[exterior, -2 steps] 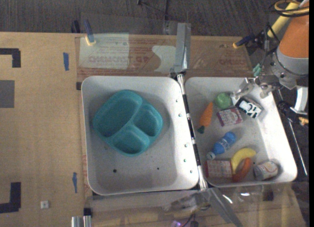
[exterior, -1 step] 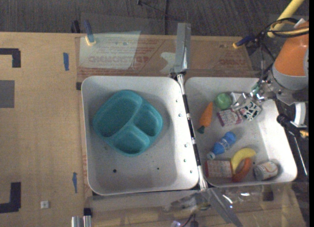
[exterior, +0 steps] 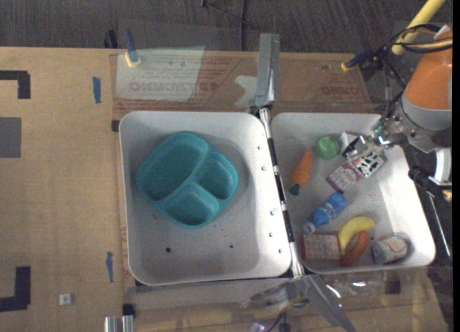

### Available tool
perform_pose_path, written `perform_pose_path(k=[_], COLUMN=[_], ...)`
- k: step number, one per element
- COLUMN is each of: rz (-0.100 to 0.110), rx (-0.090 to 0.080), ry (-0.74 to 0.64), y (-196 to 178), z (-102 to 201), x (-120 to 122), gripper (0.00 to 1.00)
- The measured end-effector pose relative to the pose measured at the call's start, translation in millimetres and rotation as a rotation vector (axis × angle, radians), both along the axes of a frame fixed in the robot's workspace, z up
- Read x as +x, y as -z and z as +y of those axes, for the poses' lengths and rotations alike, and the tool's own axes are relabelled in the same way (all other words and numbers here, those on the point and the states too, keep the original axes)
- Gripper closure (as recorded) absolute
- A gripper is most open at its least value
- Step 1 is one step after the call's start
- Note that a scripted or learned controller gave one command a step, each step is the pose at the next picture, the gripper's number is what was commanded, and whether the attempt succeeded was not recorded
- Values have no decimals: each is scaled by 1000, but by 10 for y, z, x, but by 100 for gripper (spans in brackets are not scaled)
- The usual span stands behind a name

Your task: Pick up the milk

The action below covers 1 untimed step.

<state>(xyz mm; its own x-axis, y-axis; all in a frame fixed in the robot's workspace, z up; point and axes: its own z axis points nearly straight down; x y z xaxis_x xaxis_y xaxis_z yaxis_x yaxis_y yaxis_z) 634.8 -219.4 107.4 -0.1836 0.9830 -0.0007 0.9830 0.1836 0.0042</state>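
We find the end effector (exterior: 368, 157) low at the right bin's (exterior: 402, 201) upper right, over a black-and-white patterned item; whether its fingers are parted we cannot tell. The milk (exterior: 343, 177), a small carton with pink label, unreadable, lies just left of it. Nearby: carrot (exterior: 302, 169), green item (exterior: 328, 146), blue bottle (exterior: 325, 213), banana (exterior: 356, 227). The left bin (exterior: 144, 251) holds a teal tray (exterior: 187, 177). Cardboard tabletop (exterior: 57, 201), dark carpet beyond.

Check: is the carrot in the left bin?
No, the carrot lies in the right bin; the left bin holds a teal tray.
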Motion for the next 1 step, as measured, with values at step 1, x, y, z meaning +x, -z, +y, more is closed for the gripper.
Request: perform_pose_path(k=[1], rz=[5], rx=[-1], ry=[58], y=[-1038], z=[737], x=[299], gripper=[100])
